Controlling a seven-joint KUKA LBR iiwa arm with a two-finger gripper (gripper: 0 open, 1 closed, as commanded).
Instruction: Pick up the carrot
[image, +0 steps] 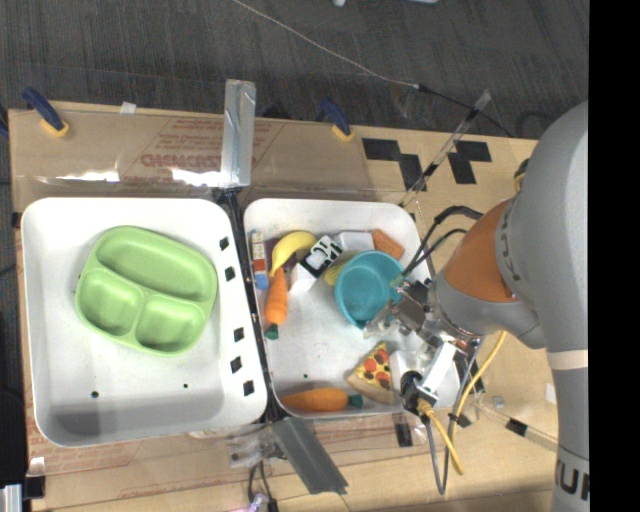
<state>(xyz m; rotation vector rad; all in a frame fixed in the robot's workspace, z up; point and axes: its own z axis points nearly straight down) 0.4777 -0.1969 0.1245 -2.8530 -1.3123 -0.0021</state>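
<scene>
End effector (392, 318) low in right bin (310, 216), just beside teal bowl (364, 284) and above pizza slice (376, 372); finger state cannot tell. Carrot (276, 298) lies at bin's left wall under banana (288, 247). Green plate (148, 288) in left bin (60, 330)

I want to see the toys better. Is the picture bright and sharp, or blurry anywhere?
Camera view: even, soft light with only faint shadows; the green plate and banana look sharp; slight glare on the clear tape above the left bin; the tool is cluttered and hard to make out.
</scene>
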